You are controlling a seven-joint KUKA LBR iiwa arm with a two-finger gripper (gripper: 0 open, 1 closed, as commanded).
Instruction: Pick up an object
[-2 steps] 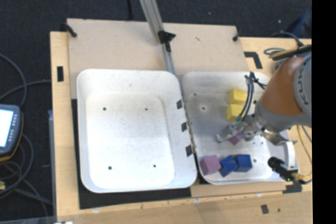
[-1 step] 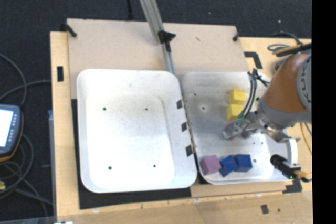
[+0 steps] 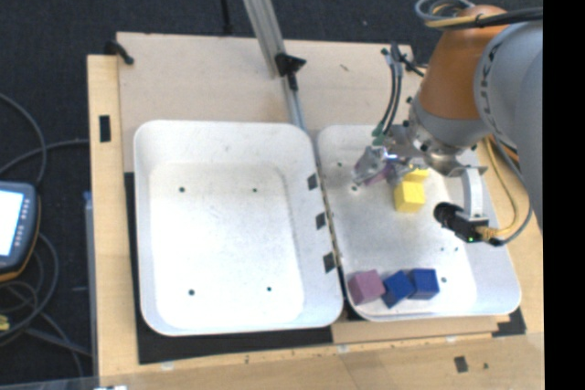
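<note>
End effector (image 3: 377, 162) is hovering just left of the yellow block (image 3: 410, 191) in the right bin (image 3: 494, 288), grip state hard to tell, so I'd be centering over that block before dropping.

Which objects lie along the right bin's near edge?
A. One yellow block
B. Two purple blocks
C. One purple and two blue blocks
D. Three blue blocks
C: a purple block and two blue blocks sit in a row there; the yellow block lies farther back.
</note>
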